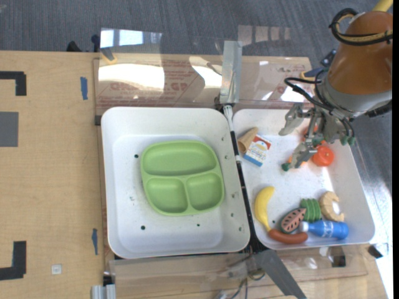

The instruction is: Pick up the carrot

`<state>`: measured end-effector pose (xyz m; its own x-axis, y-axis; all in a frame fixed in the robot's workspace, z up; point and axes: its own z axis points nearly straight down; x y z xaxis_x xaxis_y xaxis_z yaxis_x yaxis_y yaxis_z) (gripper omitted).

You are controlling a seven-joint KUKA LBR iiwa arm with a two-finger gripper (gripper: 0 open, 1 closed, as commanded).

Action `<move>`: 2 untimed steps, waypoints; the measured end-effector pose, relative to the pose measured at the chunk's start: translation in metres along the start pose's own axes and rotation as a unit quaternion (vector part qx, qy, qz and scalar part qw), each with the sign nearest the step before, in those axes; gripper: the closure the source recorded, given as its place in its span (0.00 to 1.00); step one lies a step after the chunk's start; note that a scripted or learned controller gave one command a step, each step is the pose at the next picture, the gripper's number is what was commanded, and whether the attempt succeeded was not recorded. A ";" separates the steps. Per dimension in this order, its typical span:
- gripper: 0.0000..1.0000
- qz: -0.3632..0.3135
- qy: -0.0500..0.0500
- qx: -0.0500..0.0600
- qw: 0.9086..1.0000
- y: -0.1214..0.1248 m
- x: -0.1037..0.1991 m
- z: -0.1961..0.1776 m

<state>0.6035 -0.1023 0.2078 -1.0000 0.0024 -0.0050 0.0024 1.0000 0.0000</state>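
Hovering at the right bin's (366, 220) far right corner, gripper (315, 143) fingers spread apart, we should centre over the carrot (322, 156) before closing.

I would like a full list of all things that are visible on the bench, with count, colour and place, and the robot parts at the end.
left bin: 1, white, left half of the bench
divided plate: 1, light green, three compartments, middle of the left bin
right bin: 1, white, beside the left bin
carrot: 1, orange, upper right of the right bin, at the tool
small carton: 1, white with red and blue, upper left of the right bin
wedge: 1, tan, touching the carton's upper left
banana: 1, yellow, lower left of the right bin
bottle: 1, blue with white cap, lower right
sausage: 1, red, along the front wall
arm: 1, orange band, from the right
tool: 1, grey metal, above the carrot
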 end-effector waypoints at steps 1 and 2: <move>0.00 0.033 0.002 -0.002 0.999 0.087 0.046 0.023; 0.00 0.056 0.001 0.000 0.998 0.056 0.122 0.022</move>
<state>0.4814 -0.0457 0.1850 -0.9936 0.1133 -0.0030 0.1133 0.9936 0.0003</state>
